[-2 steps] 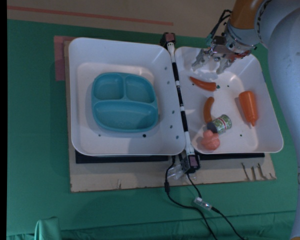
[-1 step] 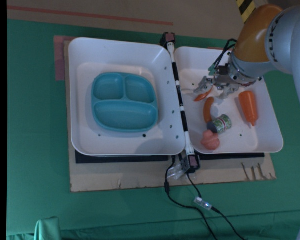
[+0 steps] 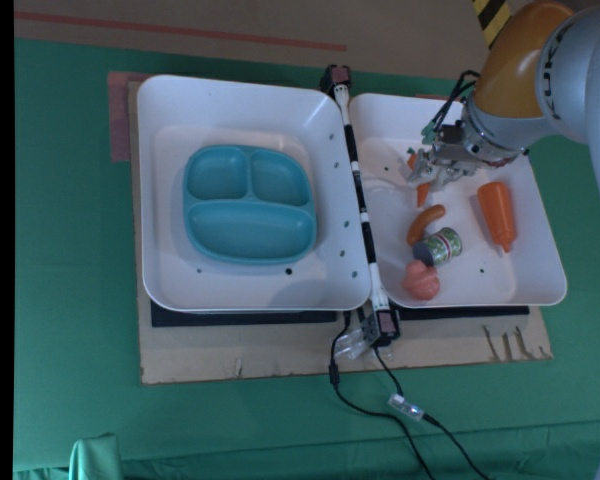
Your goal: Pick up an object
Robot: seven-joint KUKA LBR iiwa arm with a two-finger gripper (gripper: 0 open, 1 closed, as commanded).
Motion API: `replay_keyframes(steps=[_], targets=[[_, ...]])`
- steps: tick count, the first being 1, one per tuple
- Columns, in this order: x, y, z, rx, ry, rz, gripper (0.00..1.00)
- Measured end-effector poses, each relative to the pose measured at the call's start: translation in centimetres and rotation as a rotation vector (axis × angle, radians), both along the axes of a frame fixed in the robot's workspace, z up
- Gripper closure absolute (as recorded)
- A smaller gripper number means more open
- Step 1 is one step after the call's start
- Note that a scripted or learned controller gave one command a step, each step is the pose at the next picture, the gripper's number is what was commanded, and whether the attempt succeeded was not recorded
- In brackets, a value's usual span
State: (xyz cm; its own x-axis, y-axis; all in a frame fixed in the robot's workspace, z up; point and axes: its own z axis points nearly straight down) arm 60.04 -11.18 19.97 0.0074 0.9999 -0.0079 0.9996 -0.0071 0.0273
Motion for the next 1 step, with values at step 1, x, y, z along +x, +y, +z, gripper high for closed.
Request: replay_keyframes(steps=[1], targets=[[-1.49, 2.99, 15.91, 0.006, 0.022, 0.004, 1.00]])
